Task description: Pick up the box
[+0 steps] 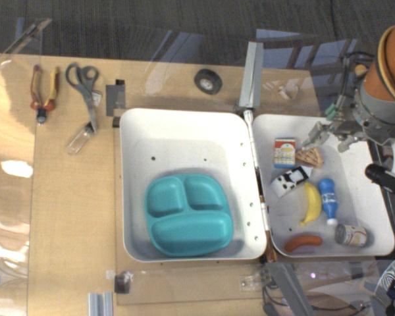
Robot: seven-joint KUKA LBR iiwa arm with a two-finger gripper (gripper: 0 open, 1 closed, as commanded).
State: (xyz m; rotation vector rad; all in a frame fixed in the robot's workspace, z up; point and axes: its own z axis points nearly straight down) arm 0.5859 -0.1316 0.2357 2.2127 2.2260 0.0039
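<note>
Small red-and-white printed box [285, 153] lies flat in the right white bin [375, 196], upper-left area, just beside a tan wedge-shaped item [309, 157]. Label shows red band and pale panel; writing too small to read. End effector [334, 133] hovers over the bin's upper edge, right of the box; cannot tell its state. Arm cut off at frame's right.

On the bench [72, 209] the left bin [135, 196] holds a tray [187, 214], while the right bin [375, 222] holds the box [285, 153] at the back, a banana [311, 204] mid-bin and a sausage [303, 243] in front.
</note>
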